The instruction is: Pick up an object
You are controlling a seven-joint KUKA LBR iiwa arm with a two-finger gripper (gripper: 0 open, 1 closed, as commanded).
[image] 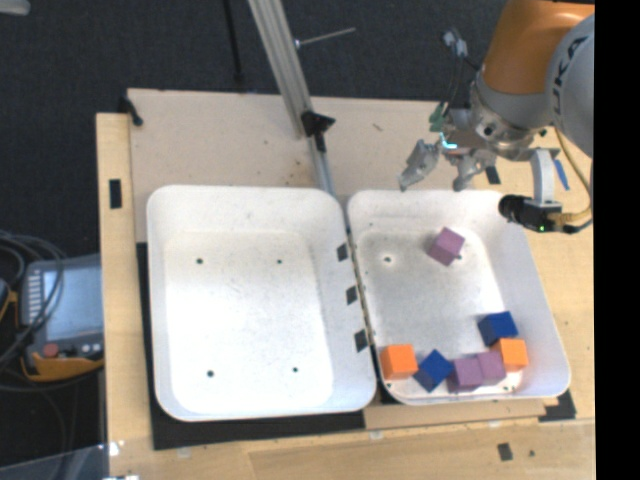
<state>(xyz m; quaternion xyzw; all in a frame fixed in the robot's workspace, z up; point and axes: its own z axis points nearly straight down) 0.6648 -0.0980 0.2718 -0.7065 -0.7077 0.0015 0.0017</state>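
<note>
My gripper (441, 172) hangs above the far rim of the right bin (420, 298), fingers spread open with nothing between them. A purple cube (446, 245) lies alone in the bin's upper middle, a little below and to the right of the gripper. Along the near edge sit an orange cube (399, 360), a blue cube (434, 369), two purple cubes (478, 371), another orange cube (514, 353) and a second blue cube (497, 328).
The left bin (250, 298) lies beside the right one, sharing a central divider. A slanted metal pole (285, 58) rises behind the bins. A cable and a black fitting (530, 211) hang off the arm at the right bin's far right corner.
</note>
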